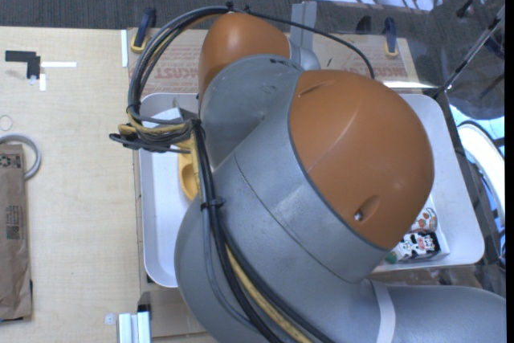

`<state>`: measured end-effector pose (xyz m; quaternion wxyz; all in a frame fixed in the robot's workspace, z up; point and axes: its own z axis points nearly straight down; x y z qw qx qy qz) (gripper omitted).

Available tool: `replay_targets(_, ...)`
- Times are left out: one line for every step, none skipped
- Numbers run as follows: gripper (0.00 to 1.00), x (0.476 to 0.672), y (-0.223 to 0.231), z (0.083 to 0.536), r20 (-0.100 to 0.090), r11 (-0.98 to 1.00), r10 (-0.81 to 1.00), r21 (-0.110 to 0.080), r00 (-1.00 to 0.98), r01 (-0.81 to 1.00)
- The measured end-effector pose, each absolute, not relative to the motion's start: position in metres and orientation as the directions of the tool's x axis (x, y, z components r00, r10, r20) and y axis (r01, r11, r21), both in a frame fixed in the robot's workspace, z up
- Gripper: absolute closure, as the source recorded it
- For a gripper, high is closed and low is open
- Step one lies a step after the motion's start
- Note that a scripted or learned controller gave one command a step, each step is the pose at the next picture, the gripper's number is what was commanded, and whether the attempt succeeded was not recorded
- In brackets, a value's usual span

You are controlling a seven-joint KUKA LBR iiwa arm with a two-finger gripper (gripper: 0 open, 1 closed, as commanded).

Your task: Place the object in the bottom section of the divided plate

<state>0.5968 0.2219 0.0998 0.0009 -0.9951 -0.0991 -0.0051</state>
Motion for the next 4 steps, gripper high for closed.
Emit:
replay_targets(1.00, 0.636, 0.227, 0.245, -0.005, -0.980, 0.198, 0.004, 0.980, 0.198)
replay_targets(0.00, 0.636, 0.227, 0.245, -0.006, -0.980, 0.197, 0.004, 0.980, 0.197)
replay_targets(1.00, 0.637, 0.224, 0.250, -0.012, -0.981, 0.195, 0.008, 0.981, 0.195)
replay_targets(1.00, 0.644, 0.227, 0.292, -0.006, -0.980, 0.199, 0.004, 0.980, 0.199)
